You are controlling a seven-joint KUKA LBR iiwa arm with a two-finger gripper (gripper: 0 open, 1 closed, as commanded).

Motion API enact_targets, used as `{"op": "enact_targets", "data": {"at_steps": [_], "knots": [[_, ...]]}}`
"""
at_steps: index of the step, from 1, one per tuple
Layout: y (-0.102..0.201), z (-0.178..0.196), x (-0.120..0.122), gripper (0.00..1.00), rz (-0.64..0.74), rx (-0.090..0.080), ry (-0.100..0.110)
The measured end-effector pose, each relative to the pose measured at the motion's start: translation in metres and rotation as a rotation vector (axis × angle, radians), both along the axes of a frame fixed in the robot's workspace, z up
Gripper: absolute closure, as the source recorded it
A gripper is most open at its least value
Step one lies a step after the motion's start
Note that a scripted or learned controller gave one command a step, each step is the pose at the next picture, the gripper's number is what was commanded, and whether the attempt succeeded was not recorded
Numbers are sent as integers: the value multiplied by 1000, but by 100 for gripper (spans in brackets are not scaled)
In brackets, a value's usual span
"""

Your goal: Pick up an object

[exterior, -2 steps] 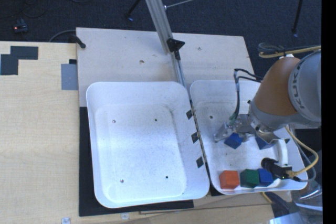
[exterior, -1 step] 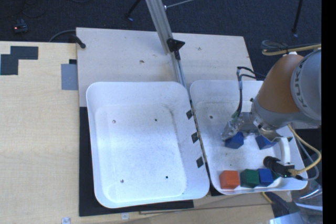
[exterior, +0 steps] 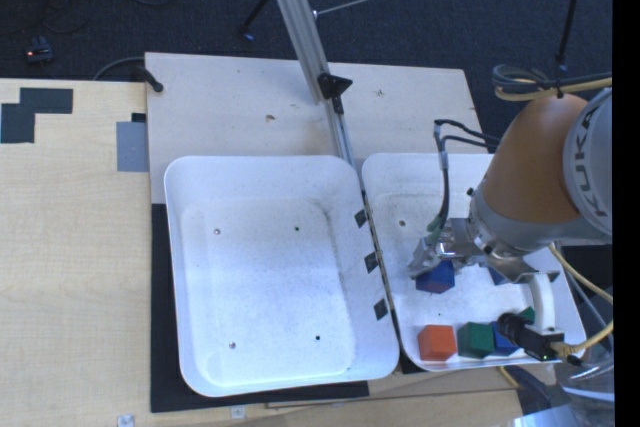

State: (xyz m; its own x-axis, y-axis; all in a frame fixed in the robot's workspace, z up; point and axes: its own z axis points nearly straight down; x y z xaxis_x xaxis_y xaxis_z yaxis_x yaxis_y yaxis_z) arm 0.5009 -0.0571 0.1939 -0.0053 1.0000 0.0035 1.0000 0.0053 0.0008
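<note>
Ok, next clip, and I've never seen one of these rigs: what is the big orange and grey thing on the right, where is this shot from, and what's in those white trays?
The picture comes from one fixed camera above the bench, looking down at a slant. The big shape on the right is a robot arm, grey with an orange band, reaching in from that side. At its end is a two-finger pincer for grasping things. It sits low in the right bin, right at a dark blue block; from this angle I cannot tell whether the block is actually gripped. Near that bin's front edge lie an orange block, a green block and another blue piece beside it. The left bin is the other shallow white tray, next to it. A slanted metal rail stands behind the bins.
</note>
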Motion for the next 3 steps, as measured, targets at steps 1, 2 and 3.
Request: {"op": "enact_targets", "data": {"at_steps": [1, 2, 3], "knots": [[63, 59, 3, 100, 2, -1, -2], [135, 101, 25, 100, 2, -2, -1], [86, 133, 14, 100, -8, -5, 1]]}}
